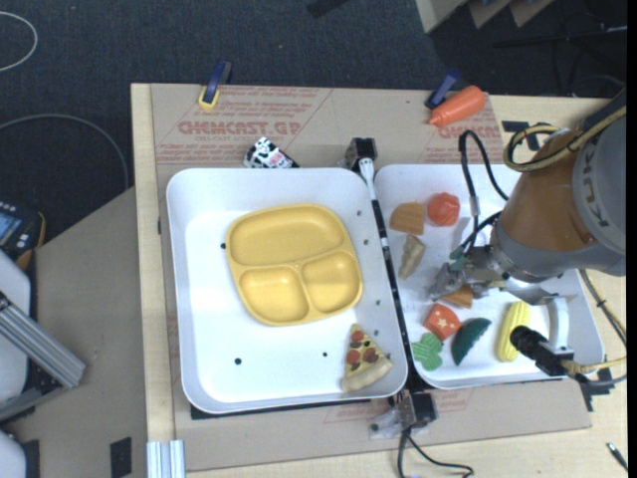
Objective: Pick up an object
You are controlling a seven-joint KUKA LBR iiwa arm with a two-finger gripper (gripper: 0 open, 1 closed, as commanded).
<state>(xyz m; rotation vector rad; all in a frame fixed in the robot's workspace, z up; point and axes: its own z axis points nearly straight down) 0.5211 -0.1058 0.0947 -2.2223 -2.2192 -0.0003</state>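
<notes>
My gripper (454, 279) is down in the right bin (587, 339), near its middle. A small orange piece (459, 298) lies right under it; whether it is gripped cannot be made out. A beige piece (411, 257) lies just left of the gripper. Behind it are a red tomato (443, 208) and an orange-brown piece (406, 217). In front lie a red strawberry (441, 319), a light green piece (428, 351), a dark green vegetable (470, 339) and a yellow corn cob (513, 329).
The left bin (199, 297) bears a yellow divided plate (296, 263) and a pizza slice (365, 358) at its front right corner. An orange carrot (458, 106) and a black-and-white toy (269, 154) lie on the bench behind the bins. Cables loop above the right bin.
</notes>
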